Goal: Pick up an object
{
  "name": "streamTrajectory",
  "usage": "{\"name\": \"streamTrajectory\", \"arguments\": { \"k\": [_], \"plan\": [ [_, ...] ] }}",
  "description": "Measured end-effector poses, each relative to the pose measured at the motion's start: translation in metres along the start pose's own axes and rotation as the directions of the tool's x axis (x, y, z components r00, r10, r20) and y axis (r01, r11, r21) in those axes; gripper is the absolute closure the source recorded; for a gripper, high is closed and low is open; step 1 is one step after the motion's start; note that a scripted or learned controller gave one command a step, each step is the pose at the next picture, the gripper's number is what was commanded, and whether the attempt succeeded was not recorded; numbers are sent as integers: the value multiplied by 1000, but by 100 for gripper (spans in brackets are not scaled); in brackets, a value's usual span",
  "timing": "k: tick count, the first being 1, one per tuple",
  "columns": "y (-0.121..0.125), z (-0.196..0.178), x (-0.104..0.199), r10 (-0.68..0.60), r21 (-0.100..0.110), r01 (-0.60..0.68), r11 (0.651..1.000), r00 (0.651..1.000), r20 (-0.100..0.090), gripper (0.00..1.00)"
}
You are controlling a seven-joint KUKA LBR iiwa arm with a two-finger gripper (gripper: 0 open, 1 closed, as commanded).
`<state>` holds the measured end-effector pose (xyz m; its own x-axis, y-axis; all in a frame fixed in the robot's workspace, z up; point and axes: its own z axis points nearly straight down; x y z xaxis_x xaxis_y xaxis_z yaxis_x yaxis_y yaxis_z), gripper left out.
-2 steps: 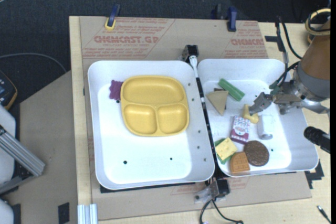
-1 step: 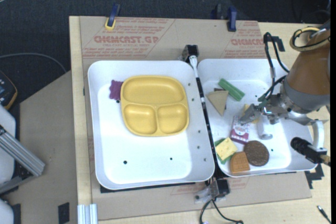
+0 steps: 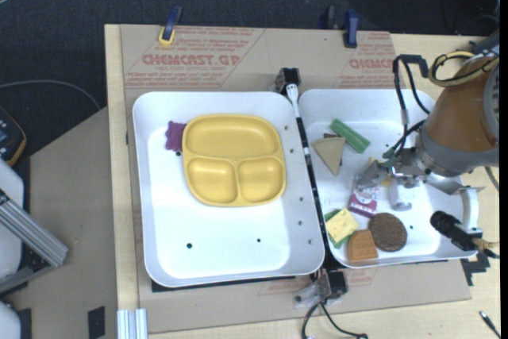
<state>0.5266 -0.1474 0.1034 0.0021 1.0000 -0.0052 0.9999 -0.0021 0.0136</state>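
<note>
The right bin holds several small items: a green stick, a tan wedge, a yellow block, an orange-brown square, a dark brown round biscuit and a small purple-and-white packet. My gripper is low in this bin, just right of and above the packet, with the biscuit close below it. The orange-banded wrist hides the bin's right side.
In the left bin lies a yellow divided plate, and a purple piece sits at its left edge. A black divider rail runs between the bins. Cables loop near the wrist.
</note>
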Motion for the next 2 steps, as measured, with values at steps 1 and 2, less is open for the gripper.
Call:
{"name": "streamTrajectory", "arguments": {
  "k": [1,2],
  "plan": [
    [2,-11,-3,2,-9,-2,1000,1000,8,100],
    [13,-65,-9,-3,7,3,1000,1000,-3,100]
  ]
}}
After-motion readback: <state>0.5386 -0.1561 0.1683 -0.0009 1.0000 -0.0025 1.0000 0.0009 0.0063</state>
